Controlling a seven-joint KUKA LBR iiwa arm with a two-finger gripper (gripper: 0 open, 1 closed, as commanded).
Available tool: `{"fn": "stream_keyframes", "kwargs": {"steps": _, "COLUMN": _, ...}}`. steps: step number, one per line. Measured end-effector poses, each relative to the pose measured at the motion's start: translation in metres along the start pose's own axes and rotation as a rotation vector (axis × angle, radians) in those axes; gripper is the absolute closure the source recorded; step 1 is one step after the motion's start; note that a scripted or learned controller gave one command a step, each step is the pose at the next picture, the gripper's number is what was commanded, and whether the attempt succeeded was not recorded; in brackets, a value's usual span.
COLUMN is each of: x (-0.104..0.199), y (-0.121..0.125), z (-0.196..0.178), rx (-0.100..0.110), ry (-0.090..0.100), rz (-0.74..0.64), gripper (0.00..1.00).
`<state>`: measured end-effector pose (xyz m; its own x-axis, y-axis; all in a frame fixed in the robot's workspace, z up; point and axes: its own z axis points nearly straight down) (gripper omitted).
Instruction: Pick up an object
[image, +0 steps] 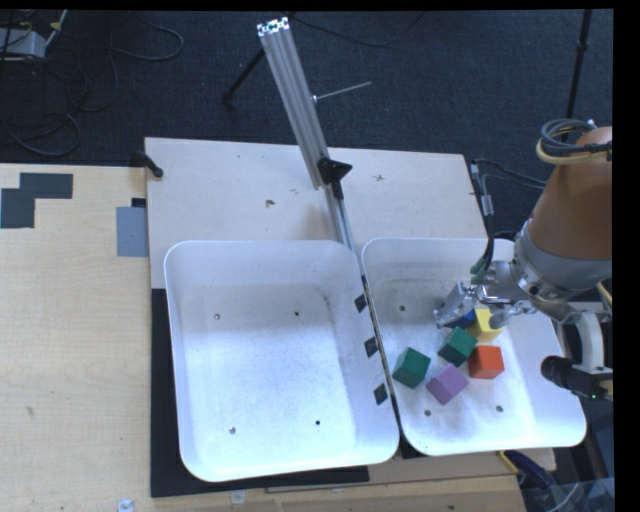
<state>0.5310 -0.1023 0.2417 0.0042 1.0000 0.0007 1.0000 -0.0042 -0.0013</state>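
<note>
Several small blocks lie clustered in the right bin (520, 430): a green cube (411, 367), a purple cube (447, 383), an orange cube (486, 361), a dark green cube (459, 345) and a yellow block (489, 321). My gripper (456, 311) reaches in from the right and sits low over the upper edge of the cluster, just above the dark green cube and beside the yellow block. A bit of blue shows under the gripper. Nothing is visibly held.
The left bin (190, 300) stands beside the right one, with a divider wall (372, 345) between them. A slanted aluminium rail (300, 110) rises behind the bins. The arm's body (570, 220) covers the right bin's far right corner.
</note>
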Motion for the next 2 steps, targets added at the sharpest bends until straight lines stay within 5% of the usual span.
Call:
{"fn": "stream_keyframes", "kwargs": {"steps": 1, "x": -0.031, "y": 0.013, "z": 0.122, "rx": -0.002, "ry": -0.004, "rz": -0.002, "gripper": 0.0}}
{"fn": "stream_keyframes", "kwargs": {"steps": 2, "x": -0.031, "y": 0.014, "z": 0.108, "rx": -0.006, "ry": -0.001, "rz": 0.001, "gripper": 1.0}}
